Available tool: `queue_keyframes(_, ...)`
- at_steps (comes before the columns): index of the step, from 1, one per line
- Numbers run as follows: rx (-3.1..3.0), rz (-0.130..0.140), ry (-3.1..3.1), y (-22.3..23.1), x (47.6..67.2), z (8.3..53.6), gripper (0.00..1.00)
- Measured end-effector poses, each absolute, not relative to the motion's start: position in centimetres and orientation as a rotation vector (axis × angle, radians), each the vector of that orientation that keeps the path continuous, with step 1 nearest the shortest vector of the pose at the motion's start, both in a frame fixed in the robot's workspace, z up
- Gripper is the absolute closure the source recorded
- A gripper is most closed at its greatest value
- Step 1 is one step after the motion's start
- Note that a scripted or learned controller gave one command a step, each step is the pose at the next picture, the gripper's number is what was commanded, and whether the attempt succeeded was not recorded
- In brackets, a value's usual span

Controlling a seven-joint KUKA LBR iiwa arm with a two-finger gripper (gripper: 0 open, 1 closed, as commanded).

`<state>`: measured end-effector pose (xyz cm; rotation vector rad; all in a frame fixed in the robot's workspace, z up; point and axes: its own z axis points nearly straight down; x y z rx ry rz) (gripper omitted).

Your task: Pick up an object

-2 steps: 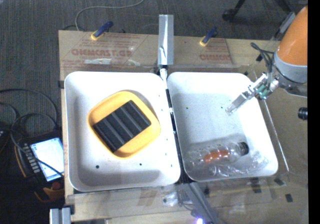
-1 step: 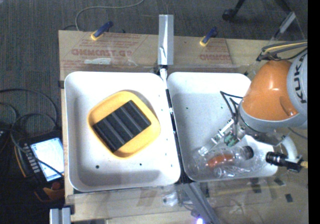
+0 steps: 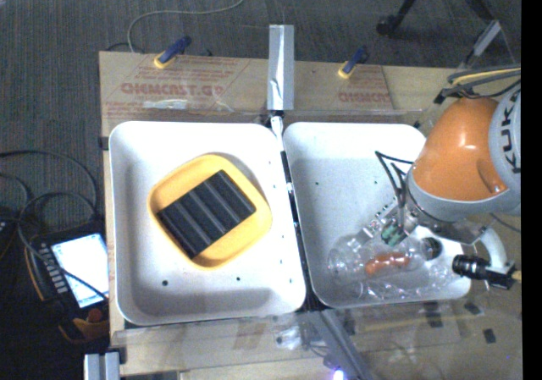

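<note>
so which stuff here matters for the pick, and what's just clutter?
Job:
- clear plastic bottle in the right bin
- yellow and black tray in the left bin
- arm over the right bin

Lying about:
- two clamps
- tablet

Red "CHEMCAST" lettering marks the cardboard sheet [image 3: 182, 89] behind the bins.

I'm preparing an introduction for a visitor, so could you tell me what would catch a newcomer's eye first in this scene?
First, the yellow tray with dark ridges, lying aslant in the left bin. Next, the arm's big orange band, looming over the right bin. Below it, a clear plastic bottle with something orange inside lies near that bin's front edge.
</note>
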<state>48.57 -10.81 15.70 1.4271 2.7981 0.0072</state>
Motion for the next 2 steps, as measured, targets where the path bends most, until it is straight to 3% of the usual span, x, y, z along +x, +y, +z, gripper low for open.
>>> queue_keyframes(1, 1.427, 0.006, 2.798, -10.8, 48.6, 15.7, 0.00)
queue_keyframes(2, 1.370, 0.002, 2.827, -9.0, 48.5, 18.4, 0.00)
